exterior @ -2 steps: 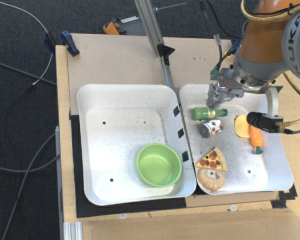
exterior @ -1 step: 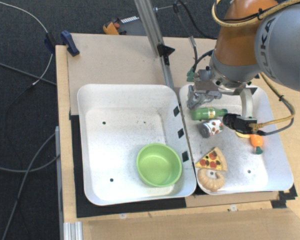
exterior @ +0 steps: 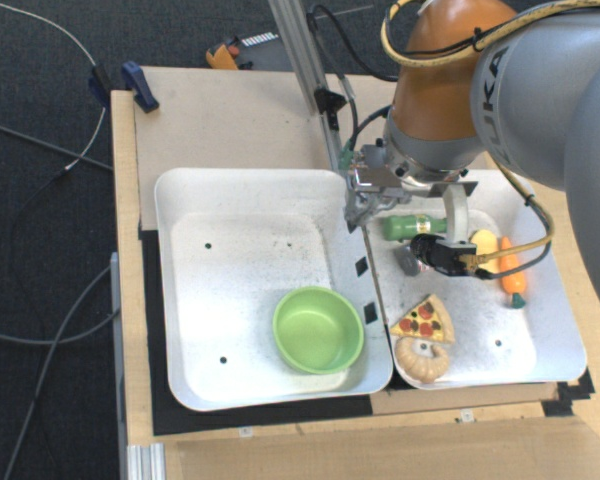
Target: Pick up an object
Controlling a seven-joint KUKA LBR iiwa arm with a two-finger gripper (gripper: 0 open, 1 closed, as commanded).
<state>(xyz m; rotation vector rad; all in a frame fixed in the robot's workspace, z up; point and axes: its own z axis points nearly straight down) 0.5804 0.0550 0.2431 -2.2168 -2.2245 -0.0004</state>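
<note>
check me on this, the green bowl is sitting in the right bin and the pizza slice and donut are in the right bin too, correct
Not quite. The camera view shows the green bowl in the left bin, not the right one. The pizza slice and donut are in the right bin, as you said.

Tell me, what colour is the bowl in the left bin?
Light green bowl, seen clearly in the camera view from above the bench.

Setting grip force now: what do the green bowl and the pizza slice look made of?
Green bowl: likely smooth plastic, one even colour with a soft sheen on its rim. Pizza slice: probably moulded plastic toy food, with flat painted-looking toppings.
</note>
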